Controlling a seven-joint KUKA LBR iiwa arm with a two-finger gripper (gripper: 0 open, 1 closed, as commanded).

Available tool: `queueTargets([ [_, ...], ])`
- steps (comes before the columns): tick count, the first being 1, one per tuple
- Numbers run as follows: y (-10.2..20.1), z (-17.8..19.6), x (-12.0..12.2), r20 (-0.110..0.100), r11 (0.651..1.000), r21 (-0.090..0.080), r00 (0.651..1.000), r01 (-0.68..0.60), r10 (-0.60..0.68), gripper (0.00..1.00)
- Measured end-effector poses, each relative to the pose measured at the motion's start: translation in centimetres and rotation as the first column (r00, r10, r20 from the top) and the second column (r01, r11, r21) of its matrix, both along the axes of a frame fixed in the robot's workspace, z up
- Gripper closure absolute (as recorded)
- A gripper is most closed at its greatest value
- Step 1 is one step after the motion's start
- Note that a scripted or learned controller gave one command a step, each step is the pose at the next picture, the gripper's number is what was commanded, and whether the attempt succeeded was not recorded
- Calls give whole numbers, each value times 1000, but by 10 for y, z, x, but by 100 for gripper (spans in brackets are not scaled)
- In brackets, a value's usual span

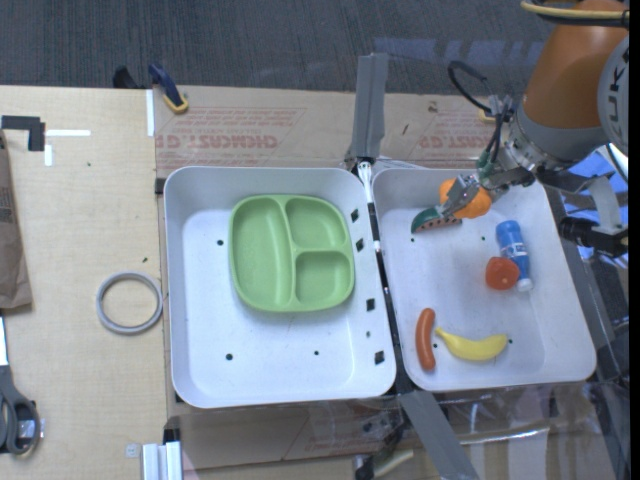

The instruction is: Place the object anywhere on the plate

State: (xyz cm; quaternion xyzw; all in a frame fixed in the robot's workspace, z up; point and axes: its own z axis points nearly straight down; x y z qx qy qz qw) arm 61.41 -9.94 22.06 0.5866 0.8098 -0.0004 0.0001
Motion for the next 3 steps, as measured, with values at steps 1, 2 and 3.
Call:
queueTargets([
  [1, 86, -30, 25, -1, 998, 0, 998, 70, -70, 100],
  [2, 150, -30, 5, -3, 995, -1, 995, 99, -99, 100],
  [3, 149, -30, 5, -2, 995, -1, 995, 99, -99, 0],
])
